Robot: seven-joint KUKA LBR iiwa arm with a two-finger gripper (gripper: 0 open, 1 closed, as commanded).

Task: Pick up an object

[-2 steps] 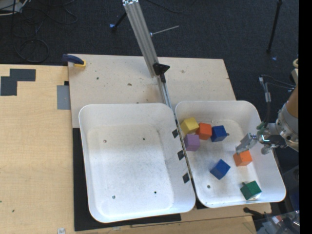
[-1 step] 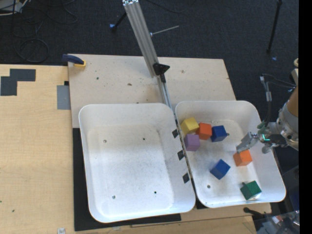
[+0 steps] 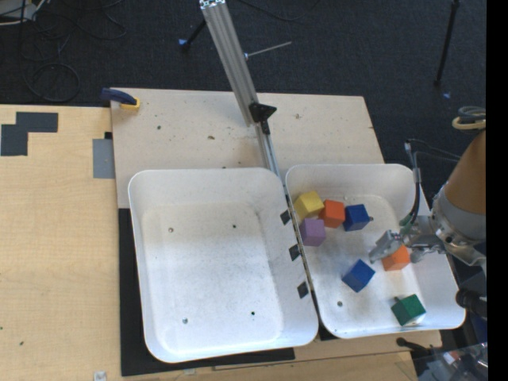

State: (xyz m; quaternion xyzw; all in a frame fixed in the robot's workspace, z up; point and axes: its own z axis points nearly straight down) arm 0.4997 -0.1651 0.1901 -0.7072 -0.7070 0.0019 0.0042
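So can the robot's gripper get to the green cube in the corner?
Probably yes. The green cube sits alone near the right white bin's front rim, nothing on top, and the gripper is close by.

A robotics lab: a plywood worktop (image 3: 55,236) carries two white bins (image 3: 206,268), an aluminium strut (image 3: 230,50) rises toward 12 o'clock, cables (image 3: 55,78) trail over dark carpet (image 3: 357,46) at 11 o'clock, and the grey arm (image 3: 468,197) enters at 3 o'clock.

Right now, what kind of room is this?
Probably a robot lab. A grey arm reaches over two white bins on a bench, small coloured blocks such as the green one lie in the right bin, and cables trail over the dark floor.
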